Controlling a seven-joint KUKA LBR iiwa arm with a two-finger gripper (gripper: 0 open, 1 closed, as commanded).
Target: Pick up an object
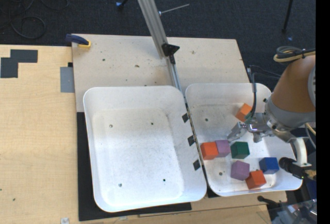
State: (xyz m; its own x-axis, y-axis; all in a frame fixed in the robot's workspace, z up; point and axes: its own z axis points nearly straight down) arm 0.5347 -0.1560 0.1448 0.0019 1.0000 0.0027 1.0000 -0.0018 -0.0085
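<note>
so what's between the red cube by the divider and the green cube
A pale purple cube sits between the red cube and the green cube, touching the red one, in the camera view.

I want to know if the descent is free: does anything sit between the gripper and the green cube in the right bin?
Nothing visible does. The gripper hangs just above the green cube, with the pink cube touching the green one's left side.

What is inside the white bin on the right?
Inside the right bin are coloured blocks: three orange, two purple, one green, one blue. The arm covers part of the bin, so more could hide there.
</note>
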